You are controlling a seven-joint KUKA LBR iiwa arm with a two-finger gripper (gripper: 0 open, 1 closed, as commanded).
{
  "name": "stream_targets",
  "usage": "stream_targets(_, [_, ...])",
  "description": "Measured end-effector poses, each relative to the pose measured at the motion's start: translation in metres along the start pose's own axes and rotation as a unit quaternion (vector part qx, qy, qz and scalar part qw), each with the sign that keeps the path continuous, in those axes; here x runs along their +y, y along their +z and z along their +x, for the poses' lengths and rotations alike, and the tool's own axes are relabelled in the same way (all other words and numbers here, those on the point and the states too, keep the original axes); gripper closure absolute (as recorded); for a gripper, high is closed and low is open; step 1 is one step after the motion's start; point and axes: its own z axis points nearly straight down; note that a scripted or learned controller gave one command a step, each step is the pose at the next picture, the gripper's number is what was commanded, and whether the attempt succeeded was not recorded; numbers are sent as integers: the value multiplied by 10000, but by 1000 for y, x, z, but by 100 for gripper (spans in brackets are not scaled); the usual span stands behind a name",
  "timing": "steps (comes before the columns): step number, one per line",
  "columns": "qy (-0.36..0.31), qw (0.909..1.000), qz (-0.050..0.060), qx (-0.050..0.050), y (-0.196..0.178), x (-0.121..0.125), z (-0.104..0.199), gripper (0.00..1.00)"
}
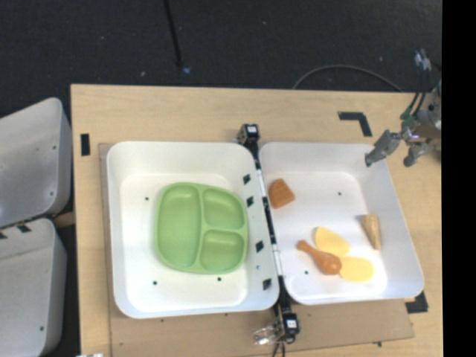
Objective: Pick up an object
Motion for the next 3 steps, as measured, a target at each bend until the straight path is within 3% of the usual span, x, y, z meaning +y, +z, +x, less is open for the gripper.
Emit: stream_targets(3, [15, 10000, 13, -4, 153, -18, -1, 0])
